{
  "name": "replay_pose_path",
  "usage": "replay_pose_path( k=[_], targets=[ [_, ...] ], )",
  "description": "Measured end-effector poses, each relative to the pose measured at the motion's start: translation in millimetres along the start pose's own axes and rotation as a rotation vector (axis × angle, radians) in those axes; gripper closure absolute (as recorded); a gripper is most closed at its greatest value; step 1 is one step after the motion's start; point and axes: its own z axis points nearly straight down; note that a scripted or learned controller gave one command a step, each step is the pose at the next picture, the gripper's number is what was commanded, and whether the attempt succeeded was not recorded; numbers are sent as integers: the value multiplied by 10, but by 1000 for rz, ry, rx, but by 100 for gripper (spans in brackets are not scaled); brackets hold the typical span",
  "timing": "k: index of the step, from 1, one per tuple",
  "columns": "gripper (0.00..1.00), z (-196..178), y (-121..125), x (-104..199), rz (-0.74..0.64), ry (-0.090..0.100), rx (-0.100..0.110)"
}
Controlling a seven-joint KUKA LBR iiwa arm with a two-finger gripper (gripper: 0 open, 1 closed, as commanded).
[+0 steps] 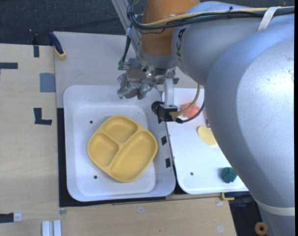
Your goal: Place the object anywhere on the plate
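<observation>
A yellow plate [122, 147] with three compartments lies in the left white bin [75, 181], slightly toward its near side. My gripper [131, 89] hangs over the far edge of that bin, just beyond the plate's far rim. No object shows at the gripper from this angle. In the right bin [198, 181] lie a pink-red object [191, 110], a yellow piece [206, 134] and a small green object [228, 174], all partly covered by my arm.
My large grey arm [247, 82] with its orange band [163, 18] covers most of the right bin and the right side of the bench. A blue and yellow clamp [57, 45] sits at the bench's far left corner.
</observation>
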Motion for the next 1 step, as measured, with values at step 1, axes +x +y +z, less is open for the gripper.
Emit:
replay_pose_path(
  k=[1],
  targets=[
    [0,4,1,3,-1,0,0]
  ],
)
